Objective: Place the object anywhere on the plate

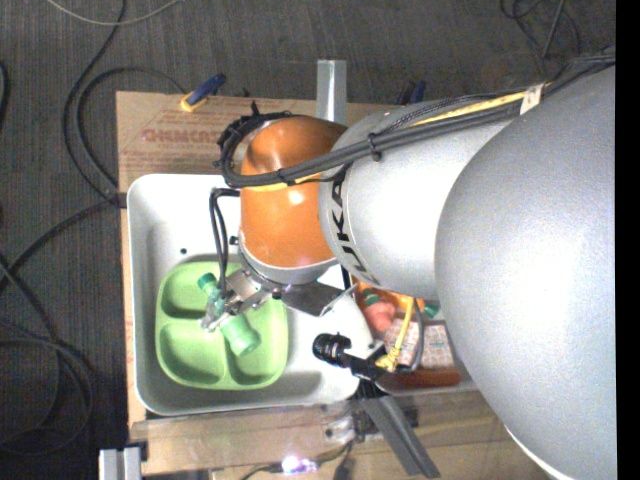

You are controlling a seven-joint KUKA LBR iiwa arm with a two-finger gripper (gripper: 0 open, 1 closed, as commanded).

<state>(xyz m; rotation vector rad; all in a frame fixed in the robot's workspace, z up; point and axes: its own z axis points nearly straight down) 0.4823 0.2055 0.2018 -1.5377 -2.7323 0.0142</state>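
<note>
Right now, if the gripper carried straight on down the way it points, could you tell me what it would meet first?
Most likely the green divided plate: the gripper points down over it, beside a small teal object on the plate. Depth is unclear, so it might touch that object first.

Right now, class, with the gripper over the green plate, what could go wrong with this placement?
1. The teal object lies by the ridge between the compartments of the green plate, under the gripper; it may roll or be dragged when the arm lifts.
2. The black cable hangs beside the wrist and might snag.
3. The arm hides the second bin, so clutter there is hard to judge.
</note>
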